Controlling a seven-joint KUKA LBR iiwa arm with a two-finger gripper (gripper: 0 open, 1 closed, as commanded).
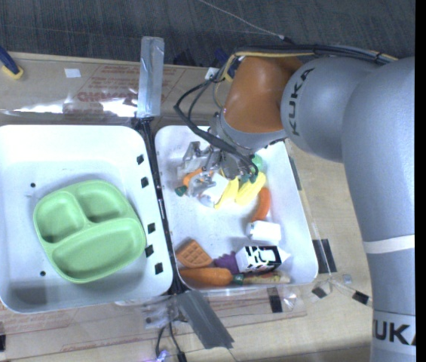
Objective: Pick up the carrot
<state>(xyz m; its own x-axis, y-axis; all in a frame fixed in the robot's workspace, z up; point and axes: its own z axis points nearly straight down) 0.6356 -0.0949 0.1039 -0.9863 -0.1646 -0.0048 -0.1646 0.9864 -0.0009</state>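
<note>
The carrot [262, 201] is an orange-red stick with a green top, lying in the middle of the right bin [300, 225] beside a yellow banana-like toy [237, 189]. My gripper [200, 169] is down in the upper left part of that bin, a short way left of the carrot. Its metal tip sits over a small orange piece [190, 178] and a white object [208, 195]. The wrist and its orange band [254, 89] hide the bin's back edge.
Along the right bin's front lie a waffle-like brown toy [192, 253], an orange sausage shape [207, 276], a purple piece [226, 262] and a black-and-white block [261, 256]. The left bin [9, 157] holds a green divided plate [88, 228].
</note>
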